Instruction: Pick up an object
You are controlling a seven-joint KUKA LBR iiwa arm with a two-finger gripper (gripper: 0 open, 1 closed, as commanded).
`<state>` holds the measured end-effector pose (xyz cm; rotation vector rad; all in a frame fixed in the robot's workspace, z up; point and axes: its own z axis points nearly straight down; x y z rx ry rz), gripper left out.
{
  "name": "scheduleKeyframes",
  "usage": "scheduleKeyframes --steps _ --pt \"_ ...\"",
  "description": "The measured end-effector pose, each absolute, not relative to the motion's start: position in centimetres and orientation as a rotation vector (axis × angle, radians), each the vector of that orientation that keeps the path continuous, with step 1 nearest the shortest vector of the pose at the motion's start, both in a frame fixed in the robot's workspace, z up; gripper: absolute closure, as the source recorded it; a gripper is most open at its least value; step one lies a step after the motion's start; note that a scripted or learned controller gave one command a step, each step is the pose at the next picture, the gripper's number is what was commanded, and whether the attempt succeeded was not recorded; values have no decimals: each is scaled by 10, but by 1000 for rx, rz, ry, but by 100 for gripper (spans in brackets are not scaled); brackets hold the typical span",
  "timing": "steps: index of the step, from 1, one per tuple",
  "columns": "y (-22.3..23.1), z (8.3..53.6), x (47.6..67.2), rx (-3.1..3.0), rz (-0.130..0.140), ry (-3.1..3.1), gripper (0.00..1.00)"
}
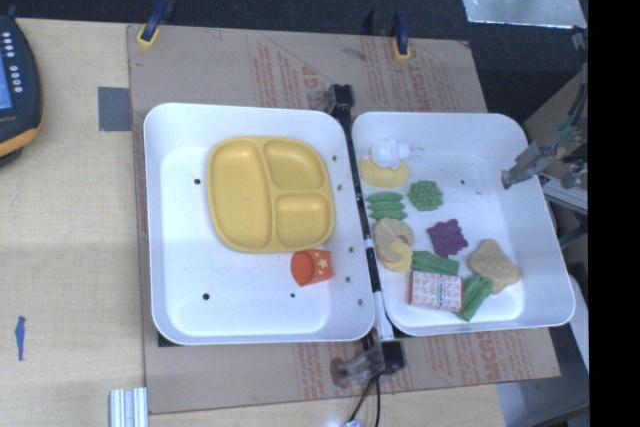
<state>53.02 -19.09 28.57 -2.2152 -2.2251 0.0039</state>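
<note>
Toy food pieces, any 1 of which would serve as the object to pick up, lie loose in the right bin (500, 130), massed toward its 7 o'clock half. A white piece (388, 153) sits on a yellow piece (384, 175) at 10 o'clock; below them come a green pod (386, 205), a bumpy green piece (425, 195), a purple piece (447, 236), a tan bun (494, 262) at 4 o'clock and a small printed carton (435, 290) at 6 o'clock. The left bin (175, 315) holds a yellow divided plate (270, 192) near its centre and an orange-red piece (312, 267) just beside the plate at 5 o'clock. The gripper (512, 177) hangs at the right bin's 3 o'clock rim, over bare floor, well apart from every piece and holding nothing; how far apart its fingers stand cannot be told at this size. Judged step: approach, with no piece yet chosen. The next move calls for travel toward 8 o'clock and a descent on a piece standing clear of its neighbours; the purple piece or the bun looks the least crowded.
</note>
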Motion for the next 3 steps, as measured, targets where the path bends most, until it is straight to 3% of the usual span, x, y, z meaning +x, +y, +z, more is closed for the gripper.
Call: scheduleKeyframes --steps 1,2,3 --pt "-153 202 538 -2204 9 -2224 0" --pt "-123 86 525 -2211 8 -2223 0" --pt "-205 94 615 -2223 1 -2231 0"
